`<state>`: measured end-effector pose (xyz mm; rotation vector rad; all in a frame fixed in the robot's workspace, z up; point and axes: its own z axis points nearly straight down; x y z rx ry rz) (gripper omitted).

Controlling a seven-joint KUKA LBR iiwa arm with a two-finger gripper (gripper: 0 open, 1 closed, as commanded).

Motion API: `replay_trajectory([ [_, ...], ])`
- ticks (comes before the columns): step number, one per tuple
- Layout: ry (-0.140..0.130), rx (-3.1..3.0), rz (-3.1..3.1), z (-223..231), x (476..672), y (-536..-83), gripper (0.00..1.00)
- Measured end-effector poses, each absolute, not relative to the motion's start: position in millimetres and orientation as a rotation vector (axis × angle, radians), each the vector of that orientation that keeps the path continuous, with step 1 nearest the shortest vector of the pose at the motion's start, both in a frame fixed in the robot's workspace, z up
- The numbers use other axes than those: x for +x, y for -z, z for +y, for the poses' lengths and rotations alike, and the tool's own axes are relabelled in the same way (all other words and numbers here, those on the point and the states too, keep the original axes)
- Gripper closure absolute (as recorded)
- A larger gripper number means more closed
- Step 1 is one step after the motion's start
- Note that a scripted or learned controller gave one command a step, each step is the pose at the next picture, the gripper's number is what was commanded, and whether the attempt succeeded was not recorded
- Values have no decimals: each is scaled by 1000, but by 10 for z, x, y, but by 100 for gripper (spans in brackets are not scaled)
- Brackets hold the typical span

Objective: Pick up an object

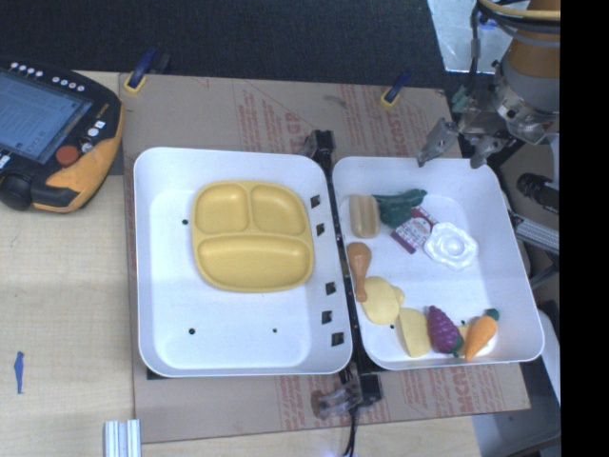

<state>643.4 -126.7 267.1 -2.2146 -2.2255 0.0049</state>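
My gripper [457, 154] hangs over the far edge of the right bin [504, 217], its two fingers spread open with nothing between them. Below it in that bin lie a green leafy piece [400, 203], a bread roll [363, 216], a red packet [413, 231] and a white fried egg [450, 246]. Nearer the front are a chicken drumstick [359, 263], a yellow piece [382, 300], a pale yellow wedge [413, 332], purple grapes [442, 329] and an orange carrot [480, 334].
The left bin [162, 284] holds a yellow divided plate [253, 235]. A teach pendant [52, 136] lies on the bench at the far left. Black clips line the seam between the bins.
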Motion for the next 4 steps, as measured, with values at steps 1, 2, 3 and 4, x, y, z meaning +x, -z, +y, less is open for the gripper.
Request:
replay_trajectory([
  [1,-13,-2212,-2220,-1478,6283,-1455,0],
  [2,11,-2222,-2235,-1342,6538,-977,0],
  [3,-9,-2215,-2220,-1681,6030,-917,0],
  [4,-9,-2212,-2221,-1588,5461,-914,0],
])
